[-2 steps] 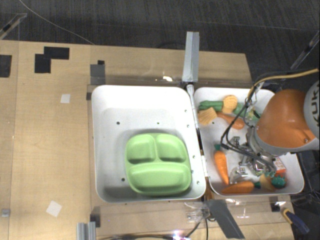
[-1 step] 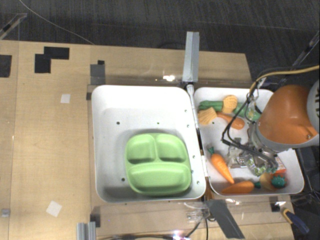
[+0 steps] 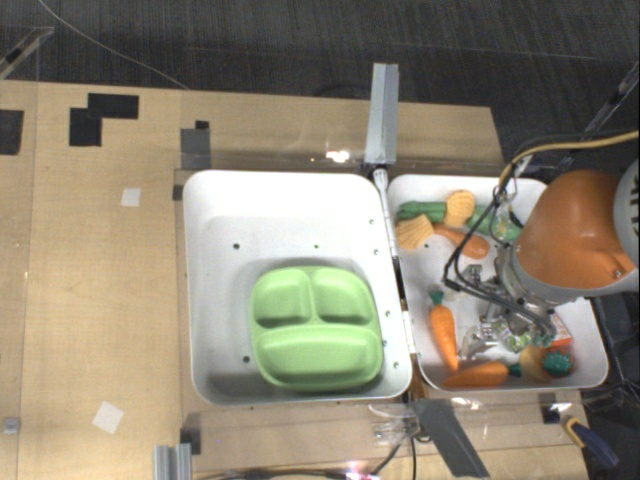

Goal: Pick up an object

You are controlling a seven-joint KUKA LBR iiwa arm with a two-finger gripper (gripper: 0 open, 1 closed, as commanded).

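Observation:
The right bin [image 3: 420, 268] holds several toy foods. An orange carrot [image 3: 443, 335] lies near its left wall, and another orange piece [image 3: 477, 375] rests along the front wall. A yellow corn piece [image 3: 460, 206], a green piece [image 3: 421, 211] and a tan wedge [image 3: 414, 233] sit at the back. A green and yellow toy [image 3: 548, 362] lies at the front right. My gripper [image 3: 497, 330] hangs low inside this bin, just right of the carrot, under the orange band [image 3: 575, 233]. Cables and metal parts hide its tips.
The left bin [image 3: 230, 228] holds a green three-compartment plate [image 3: 315, 326]. A metal post [image 3: 382, 113] stands behind the seam between the bins. Wooden bench surface stretches to the left.

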